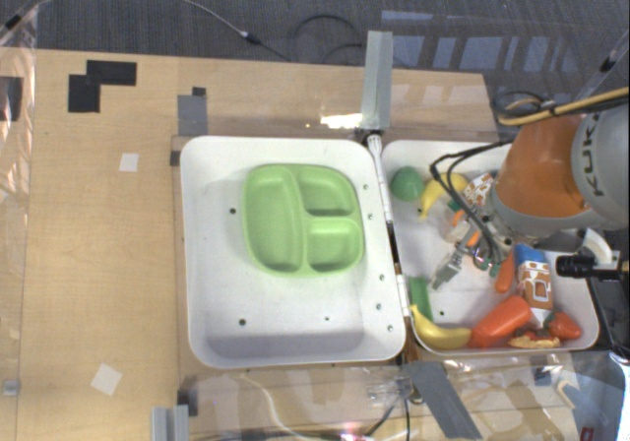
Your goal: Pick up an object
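My gripper [451,270] hangs low over the middle of the right bin [591,303], reaching in from the right under the arm's orange band [539,183]. Toy food lies around it. A green ball [406,183] and a small yellow banana [434,195] sit at the bin's far left. A green piece [420,291] and a larger yellow banana [440,334] lie just below the gripper, near the front left corner. An orange carrot [503,320] and a blue and white carton [533,281] lie to its right. Nothing shows in the gripper.
The left bin [212,232] holds a light green divided plate [300,219]. A metal post [377,85] stands behind the seam between the bins. Black cables [463,158] loop over the right bin's far side. Red pieces [562,327] lie in its front right corner.
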### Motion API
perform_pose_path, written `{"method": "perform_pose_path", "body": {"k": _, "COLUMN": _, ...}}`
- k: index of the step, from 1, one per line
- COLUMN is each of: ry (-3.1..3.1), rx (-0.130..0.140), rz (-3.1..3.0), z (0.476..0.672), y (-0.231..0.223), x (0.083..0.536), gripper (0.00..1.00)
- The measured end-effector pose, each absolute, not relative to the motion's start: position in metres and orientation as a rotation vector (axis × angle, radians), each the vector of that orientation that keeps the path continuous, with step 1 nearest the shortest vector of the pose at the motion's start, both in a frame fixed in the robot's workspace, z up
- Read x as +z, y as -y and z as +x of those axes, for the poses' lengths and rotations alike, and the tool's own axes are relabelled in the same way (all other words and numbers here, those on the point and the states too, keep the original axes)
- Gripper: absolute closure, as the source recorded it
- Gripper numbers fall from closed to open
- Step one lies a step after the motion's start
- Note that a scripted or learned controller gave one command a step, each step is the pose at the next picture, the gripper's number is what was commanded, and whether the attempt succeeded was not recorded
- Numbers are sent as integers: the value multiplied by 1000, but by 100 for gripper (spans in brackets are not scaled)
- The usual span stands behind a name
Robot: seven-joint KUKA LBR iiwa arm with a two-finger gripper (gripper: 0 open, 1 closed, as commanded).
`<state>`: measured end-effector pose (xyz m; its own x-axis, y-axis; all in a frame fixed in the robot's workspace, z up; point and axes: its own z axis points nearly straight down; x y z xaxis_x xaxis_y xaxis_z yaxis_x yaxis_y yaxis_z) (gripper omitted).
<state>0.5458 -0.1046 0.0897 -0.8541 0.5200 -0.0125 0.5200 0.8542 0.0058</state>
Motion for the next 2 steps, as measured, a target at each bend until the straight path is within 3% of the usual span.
{"method": "perform_pose_path", "body": {"k": 1, "ry": -2979, "rx": 5, "rz": 957, "z": 593, "y": 83, "x": 89, "gripper": 0}}
{"method": "perform_pose_path", "body": {"k": 2, "ry": -2993, "rx": -15, "rz": 1098, "z": 647, "y": 86, "x": 89, "gripper": 0}}
